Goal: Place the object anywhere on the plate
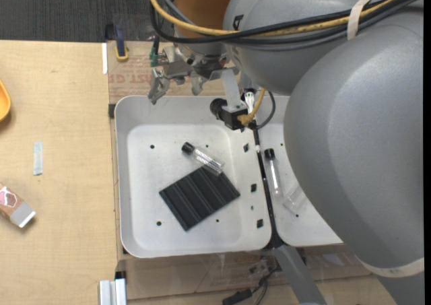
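Gripper (176, 85): metal fingers spread apart, nothing between them, poised above the far rim of the left bin (135, 229). Clear tube with black cap (202, 157): lies on the bin floor, just beside the far corner of a black ribbed plate (199, 197), apart from the gripper. Plate: set diagonally mid-bin, bare white floor on all sides. Right bin (306, 229): mostly covered by the grey arm (350, 108). Surroundings: tan bench (54, 108) at left.

Robot lab bench, probably.
A grey arm (337, 61) trailing cables is reaching over white bins (135, 229) on a wooden bench (60, 108).
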`<action>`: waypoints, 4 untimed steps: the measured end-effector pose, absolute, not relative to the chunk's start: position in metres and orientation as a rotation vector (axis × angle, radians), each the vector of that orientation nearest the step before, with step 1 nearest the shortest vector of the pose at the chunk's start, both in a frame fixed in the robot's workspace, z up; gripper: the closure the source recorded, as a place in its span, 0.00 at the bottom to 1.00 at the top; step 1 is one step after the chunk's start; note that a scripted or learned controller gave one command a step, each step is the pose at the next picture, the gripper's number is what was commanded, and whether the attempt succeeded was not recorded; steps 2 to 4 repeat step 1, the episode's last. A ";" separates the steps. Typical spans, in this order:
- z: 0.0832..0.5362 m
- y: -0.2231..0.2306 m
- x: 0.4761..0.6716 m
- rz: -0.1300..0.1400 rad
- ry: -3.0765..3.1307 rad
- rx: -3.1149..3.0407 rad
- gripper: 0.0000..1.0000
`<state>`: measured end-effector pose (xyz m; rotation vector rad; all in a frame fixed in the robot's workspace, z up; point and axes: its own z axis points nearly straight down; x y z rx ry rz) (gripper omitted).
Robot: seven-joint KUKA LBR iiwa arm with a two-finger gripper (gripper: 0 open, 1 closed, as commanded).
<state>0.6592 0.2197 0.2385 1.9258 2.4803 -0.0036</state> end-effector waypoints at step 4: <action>0.239 0.220 0.659 -0.004 2.480 1.926 0.00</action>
